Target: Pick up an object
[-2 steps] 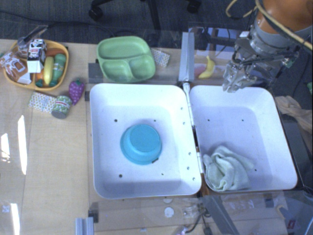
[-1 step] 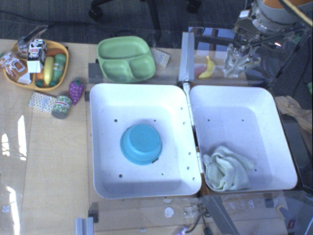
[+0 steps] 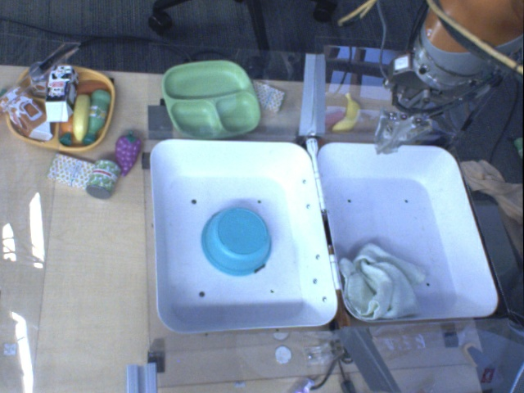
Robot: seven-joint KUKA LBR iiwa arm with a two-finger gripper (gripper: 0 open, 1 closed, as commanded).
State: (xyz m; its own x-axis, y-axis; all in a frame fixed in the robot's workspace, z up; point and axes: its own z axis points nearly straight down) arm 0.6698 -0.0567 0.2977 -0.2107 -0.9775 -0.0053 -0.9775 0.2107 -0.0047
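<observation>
End effector (image 3: 399, 131) hangs over the far rim of the right bin (image 3: 458, 187), nothing visibly between its parts; cannot tell if it is apart or together, too blurred and glinting. 2 candidates to pick: a cloth (image 3: 381, 281) bunched in the right bin's near-left corner, touching the wall, and a blue bowl (image 3: 237, 241) upside down near the middle of the left bin (image 3: 180, 219).

Cloth looks the closer pick, same bin as the arm. Best bet: come straight down on the highest fold, pinch a ridge, stay off the bin wall. Bowl is harder, I judge: inverted, smooth dome, rim flat on the floor, little to pinch.

Cloth is pale green, soft, crumpled terry. Bowl is hard plastic, round, glossy. Bins are white, shallow, rounded corners, dotted with small holes. On the surface (image 3: 74, 244) beyond: green divided tray (image 3: 210, 98), yellow toy basket (image 3: 100, 129), banana (image 3: 350, 113).
</observation>
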